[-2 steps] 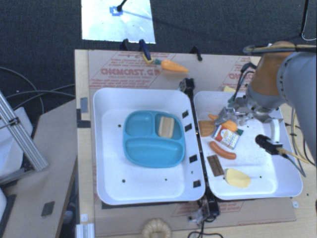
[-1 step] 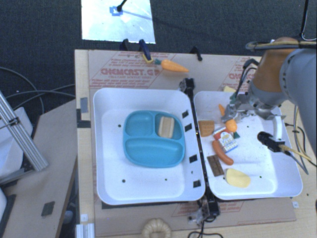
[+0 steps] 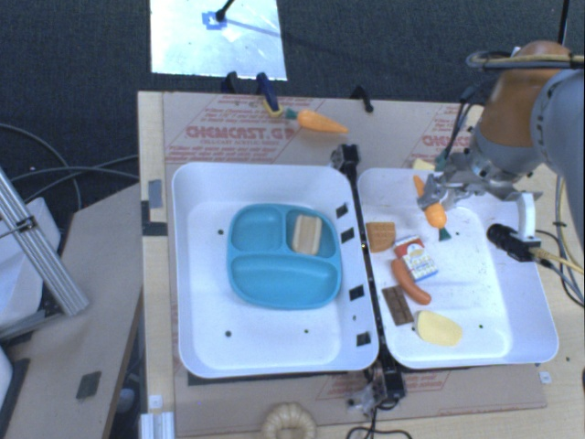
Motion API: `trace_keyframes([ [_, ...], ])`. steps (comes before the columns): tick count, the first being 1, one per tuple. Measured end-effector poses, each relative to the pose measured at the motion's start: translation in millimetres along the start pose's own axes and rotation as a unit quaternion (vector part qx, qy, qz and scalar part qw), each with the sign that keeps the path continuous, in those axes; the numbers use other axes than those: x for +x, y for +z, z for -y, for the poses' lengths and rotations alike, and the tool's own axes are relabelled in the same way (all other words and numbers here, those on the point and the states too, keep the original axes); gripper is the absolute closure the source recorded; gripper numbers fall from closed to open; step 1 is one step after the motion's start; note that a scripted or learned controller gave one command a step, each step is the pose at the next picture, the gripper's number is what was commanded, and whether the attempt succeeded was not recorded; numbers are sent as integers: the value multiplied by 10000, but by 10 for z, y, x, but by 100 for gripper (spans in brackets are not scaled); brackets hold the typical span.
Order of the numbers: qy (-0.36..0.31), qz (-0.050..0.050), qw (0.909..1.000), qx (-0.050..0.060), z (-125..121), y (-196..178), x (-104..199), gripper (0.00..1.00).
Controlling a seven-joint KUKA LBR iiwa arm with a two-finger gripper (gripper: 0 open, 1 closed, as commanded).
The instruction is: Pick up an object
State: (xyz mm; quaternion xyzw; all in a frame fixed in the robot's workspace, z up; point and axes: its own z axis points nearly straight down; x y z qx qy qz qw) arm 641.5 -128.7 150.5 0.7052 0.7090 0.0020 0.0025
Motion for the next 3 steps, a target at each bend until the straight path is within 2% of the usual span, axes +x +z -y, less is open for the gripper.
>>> trace_keyframes([
  [1, 4, 5, 10000, -10, -23, -620, -79, 100],
  [2, -3, -2, 10000, 15, -33, -747, -79, 100],
  [3, -15, -7, 10000, 31, 79, -687, 355, 100],
])
